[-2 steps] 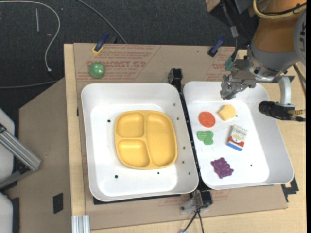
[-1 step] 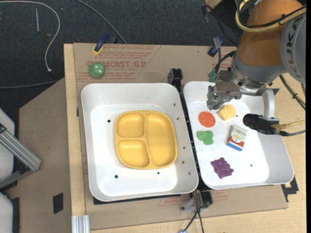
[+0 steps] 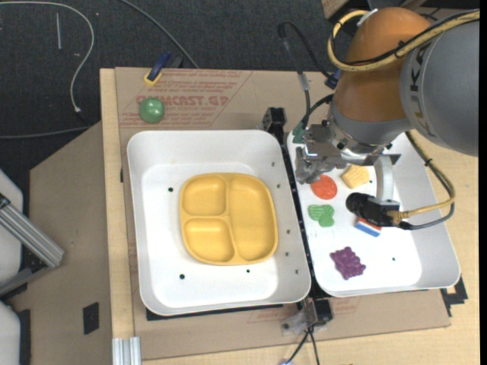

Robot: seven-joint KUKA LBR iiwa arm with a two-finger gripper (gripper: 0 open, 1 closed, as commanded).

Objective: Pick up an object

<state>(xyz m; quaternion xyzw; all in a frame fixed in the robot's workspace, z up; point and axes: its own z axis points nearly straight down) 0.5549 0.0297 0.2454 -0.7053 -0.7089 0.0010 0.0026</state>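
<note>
In the right bin (image 3: 426, 268) lie several small toys: an orange-red round piece (image 3: 326, 188), a yellow wedge (image 3: 355, 177), a green piece (image 3: 322, 214), a purple grape bunch (image 3: 348, 261) and a small red, white and blue block (image 3: 368, 227). My gripper (image 3: 308, 163) hangs low over the bin's upper left corner, just above and to the left of the orange-red piece. The grey arm with its orange band (image 3: 380, 44) covers the bin's far part. Nothing shows as held.
The left bin (image 3: 152, 158) holds a yellow divided plate (image 3: 228, 217). A green ball (image 3: 152, 110) and a blue-and-yellow clip (image 3: 158, 68) lie on the cardboard behind that bin. The ridge between the bins (image 3: 295, 204) runs close beside the gripper.
</note>
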